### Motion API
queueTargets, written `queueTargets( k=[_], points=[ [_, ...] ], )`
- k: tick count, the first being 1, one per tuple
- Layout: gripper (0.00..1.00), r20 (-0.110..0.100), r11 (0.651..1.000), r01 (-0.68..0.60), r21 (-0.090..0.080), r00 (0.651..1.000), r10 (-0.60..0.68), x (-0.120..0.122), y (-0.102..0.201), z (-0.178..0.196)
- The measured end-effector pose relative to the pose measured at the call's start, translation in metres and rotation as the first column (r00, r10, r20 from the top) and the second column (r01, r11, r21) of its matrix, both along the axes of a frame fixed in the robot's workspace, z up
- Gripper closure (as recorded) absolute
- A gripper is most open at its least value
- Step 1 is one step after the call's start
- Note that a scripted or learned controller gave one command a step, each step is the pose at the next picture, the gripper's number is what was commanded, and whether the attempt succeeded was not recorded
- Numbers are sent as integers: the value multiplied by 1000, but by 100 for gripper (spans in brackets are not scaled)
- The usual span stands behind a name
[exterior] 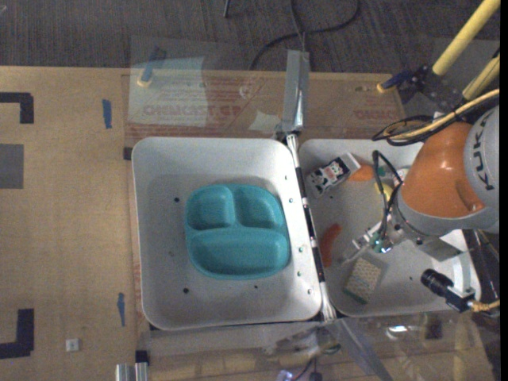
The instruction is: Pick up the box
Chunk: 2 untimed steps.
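A robotics lab: a KUKA arm [444, 181] over white bins [151, 213] on a tape-marked bench [63, 236].

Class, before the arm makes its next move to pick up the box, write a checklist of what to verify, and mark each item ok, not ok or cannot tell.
1. Box in view, in the right bin: ok.
2. Box free of neighbours: ok.
3. Pincer above the box: not ok, it is nearer the mesh pad.
4. Box in the pincer: not ok.
5. Pincer open: cannot tell.
6. Teal tray out of the way, in the left bin: ok.
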<state>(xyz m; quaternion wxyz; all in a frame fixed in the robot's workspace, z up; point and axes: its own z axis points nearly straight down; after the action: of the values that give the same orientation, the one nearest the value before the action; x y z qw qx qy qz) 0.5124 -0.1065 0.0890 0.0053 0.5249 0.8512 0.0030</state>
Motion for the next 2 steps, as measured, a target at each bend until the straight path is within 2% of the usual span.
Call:
queueTargets(
  k=[1, 2],
  points=[
    [0, -3, 975, 223, 0, 975, -223, 50, -9, 0],
    [0, -51, 980, 198, -10, 979, -199, 144, -8, 2]
  ],
)
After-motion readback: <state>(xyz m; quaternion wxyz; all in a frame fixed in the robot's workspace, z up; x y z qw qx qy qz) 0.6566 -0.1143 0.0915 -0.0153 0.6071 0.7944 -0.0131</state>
